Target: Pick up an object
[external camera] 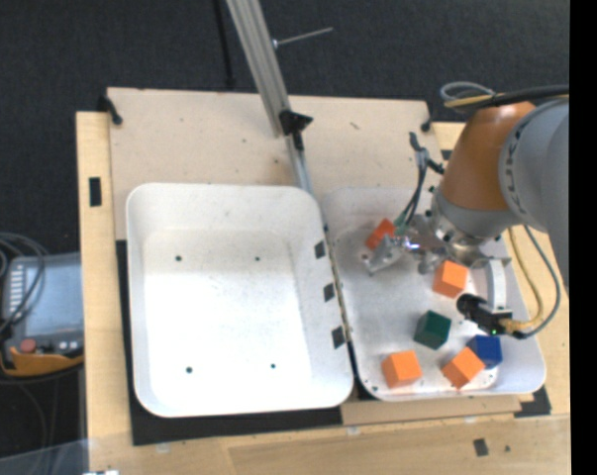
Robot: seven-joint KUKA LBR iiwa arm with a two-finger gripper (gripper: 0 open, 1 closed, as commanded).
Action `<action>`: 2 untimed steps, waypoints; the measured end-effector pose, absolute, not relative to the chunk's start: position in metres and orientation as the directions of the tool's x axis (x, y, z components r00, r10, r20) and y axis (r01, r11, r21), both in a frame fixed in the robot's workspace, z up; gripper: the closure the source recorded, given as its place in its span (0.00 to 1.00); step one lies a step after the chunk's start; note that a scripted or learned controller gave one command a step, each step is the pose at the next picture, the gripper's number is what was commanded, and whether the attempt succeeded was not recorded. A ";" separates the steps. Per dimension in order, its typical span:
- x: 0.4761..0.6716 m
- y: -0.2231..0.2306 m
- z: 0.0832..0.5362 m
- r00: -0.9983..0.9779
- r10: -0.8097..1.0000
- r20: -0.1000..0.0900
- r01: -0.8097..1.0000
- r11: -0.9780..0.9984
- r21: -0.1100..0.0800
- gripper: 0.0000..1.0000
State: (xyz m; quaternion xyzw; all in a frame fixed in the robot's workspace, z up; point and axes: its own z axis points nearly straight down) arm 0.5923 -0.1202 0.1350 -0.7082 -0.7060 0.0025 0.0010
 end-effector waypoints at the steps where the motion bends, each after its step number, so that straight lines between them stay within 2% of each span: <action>1: 0.593 -0.122 0.096 0.004 1.000 -0.004 1.000 -0.004 0.001 0.00; 2: 0.594 -0.122 0.109 0.012 1.000 0.000 1.000 -0.012 0.007 1.00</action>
